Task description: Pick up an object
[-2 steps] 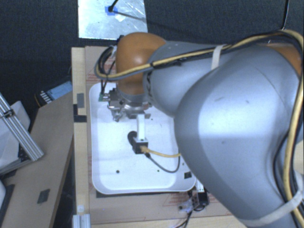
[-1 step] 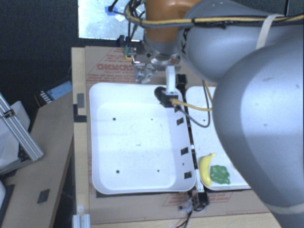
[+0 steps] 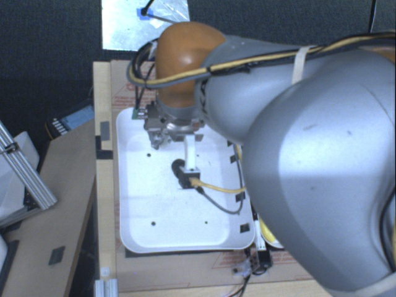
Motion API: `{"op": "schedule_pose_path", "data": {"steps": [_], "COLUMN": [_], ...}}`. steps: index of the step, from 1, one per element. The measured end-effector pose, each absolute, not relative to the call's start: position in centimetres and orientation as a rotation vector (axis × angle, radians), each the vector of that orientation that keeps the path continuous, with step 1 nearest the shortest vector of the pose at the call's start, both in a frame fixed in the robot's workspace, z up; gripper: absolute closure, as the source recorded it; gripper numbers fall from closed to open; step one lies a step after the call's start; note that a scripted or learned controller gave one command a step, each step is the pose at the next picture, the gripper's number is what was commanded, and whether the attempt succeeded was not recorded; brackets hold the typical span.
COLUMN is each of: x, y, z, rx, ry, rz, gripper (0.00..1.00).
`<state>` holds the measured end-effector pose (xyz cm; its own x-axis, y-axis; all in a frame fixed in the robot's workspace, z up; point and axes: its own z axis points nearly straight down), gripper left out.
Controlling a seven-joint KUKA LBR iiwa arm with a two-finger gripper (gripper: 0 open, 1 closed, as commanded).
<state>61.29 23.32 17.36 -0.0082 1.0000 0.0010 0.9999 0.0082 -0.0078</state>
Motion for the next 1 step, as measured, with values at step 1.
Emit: {"op": "schedule_pose_path", "data": {"steps": [1], "x": [62.51], "y": [20.0], "z": [37.42], "rx": [-2.229], "ry": [-2.229], "rz": [-0.03], "gripper": [1.0]}}
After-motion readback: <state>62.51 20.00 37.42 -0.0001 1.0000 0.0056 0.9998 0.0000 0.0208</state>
